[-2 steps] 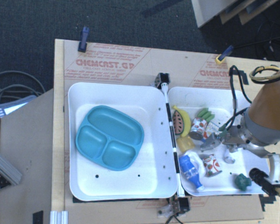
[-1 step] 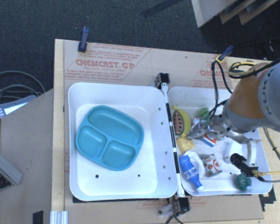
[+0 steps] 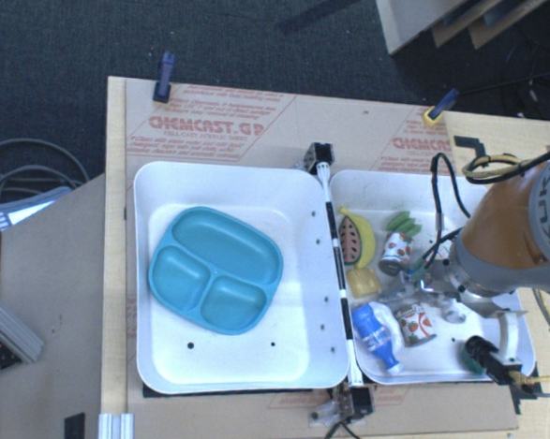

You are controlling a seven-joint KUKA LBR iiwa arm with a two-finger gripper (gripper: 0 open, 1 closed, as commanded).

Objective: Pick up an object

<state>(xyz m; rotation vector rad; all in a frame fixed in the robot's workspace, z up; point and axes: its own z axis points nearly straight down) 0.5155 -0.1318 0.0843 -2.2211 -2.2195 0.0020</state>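
Blue bottle (image 3: 377, 335) at right bin (image 3: 433, 373) front edge; fingers (image 3: 419, 282) just behind, state unclear.

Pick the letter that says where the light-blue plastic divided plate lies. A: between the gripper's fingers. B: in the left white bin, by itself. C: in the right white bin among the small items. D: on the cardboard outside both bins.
B: the light-blue plastic divided plate lies flat on the floor of the left white bin, apart from the arm.
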